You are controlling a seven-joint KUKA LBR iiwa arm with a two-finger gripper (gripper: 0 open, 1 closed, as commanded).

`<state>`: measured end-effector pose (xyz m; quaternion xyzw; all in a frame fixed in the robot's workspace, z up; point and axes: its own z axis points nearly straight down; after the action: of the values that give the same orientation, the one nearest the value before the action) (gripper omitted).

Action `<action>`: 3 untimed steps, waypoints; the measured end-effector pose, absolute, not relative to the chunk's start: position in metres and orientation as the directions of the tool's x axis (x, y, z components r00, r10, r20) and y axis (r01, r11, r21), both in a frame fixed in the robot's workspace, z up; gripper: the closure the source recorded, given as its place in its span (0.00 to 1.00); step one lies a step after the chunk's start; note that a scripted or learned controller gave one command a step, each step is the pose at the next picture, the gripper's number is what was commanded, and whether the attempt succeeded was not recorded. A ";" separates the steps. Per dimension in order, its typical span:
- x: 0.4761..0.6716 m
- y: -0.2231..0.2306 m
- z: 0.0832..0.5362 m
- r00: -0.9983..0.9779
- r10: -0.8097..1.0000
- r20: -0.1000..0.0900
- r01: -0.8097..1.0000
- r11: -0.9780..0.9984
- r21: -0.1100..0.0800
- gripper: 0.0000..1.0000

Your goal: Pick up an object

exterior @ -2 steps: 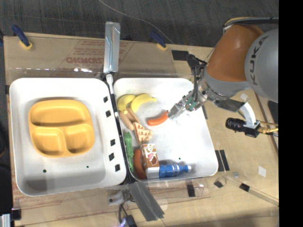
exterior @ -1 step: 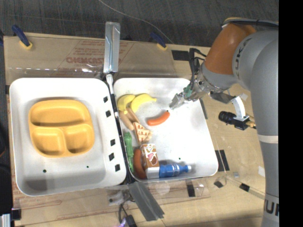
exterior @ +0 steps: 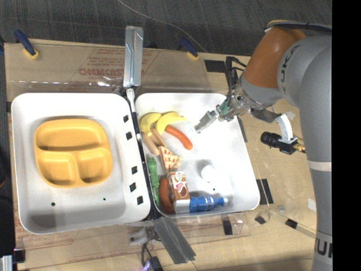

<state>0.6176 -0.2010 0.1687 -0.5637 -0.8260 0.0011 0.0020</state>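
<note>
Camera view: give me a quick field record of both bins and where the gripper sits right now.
left bin: holds a yellow divided tray
right bin: toy food piled along its left side
items seen: bananas, red sausage, blue bottle, small carton
gripper: over the right bin's upper part, right of the bananas, nothing seen between its fingers
arm: reaches in from the right

Claw [exterior: 204,121] fingers too small
</note>
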 end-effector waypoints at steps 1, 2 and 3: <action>0.624 -0.142 0.117 -0.163 0.987 0.004 0.987 0.163 -0.008 0.00; 0.620 -0.099 0.088 0.218 0.976 0.000 0.976 -0.218 -0.008 0.00; 0.620 -0.098 0.094 0.210 0.978 -0.001 0.978 -0.210 -0.015 1.00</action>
<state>0.6199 -0.0982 0.0936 -0.7779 -0.6284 0.0050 0.0055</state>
